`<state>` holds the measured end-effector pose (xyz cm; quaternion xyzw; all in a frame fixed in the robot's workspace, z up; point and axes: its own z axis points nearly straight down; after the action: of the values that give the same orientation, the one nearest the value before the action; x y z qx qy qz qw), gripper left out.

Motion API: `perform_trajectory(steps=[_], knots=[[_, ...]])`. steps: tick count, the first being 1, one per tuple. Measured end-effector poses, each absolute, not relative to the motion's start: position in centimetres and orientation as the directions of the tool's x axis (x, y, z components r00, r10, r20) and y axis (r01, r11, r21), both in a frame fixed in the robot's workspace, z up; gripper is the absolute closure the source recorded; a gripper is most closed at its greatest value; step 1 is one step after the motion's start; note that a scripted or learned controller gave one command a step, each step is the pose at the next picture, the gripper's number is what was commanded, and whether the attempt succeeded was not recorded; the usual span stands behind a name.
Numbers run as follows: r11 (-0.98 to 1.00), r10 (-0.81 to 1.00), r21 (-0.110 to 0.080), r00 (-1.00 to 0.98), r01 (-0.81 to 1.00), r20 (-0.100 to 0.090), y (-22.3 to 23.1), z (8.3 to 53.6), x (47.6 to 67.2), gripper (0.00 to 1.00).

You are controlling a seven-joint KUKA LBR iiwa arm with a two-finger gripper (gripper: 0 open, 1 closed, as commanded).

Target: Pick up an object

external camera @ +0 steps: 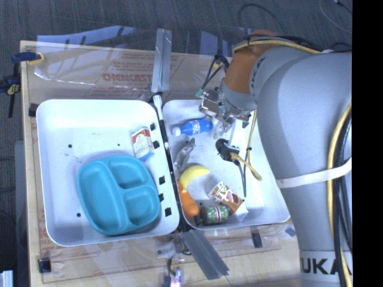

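Tool (222, 119) low in right bin (263, 211), state unclear, beside blue-capped clear bottle (192, 127) lying flat.

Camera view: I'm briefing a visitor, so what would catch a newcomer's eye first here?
The bulky grey arm with its orange band fills the right side, its hand low over the right white bin. In the left white bin lies a bright blue divided plastic tray. A yellow banana stands out amid the right bin's clutter.
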<state>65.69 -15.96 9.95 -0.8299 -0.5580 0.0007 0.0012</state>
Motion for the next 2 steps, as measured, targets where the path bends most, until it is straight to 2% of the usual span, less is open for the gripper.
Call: perform_trajectory(steps=[1, 2], knots=[[-0.532, 0.847, -0.005, 0.532, 0.847, -0.001, -16.1, 9.2, 64.4, 0.00], [-0.588, 0.809, 0.000, 0.588, 0.809, 0.000, -15.9, 9.3, 65.5, 0.00]])
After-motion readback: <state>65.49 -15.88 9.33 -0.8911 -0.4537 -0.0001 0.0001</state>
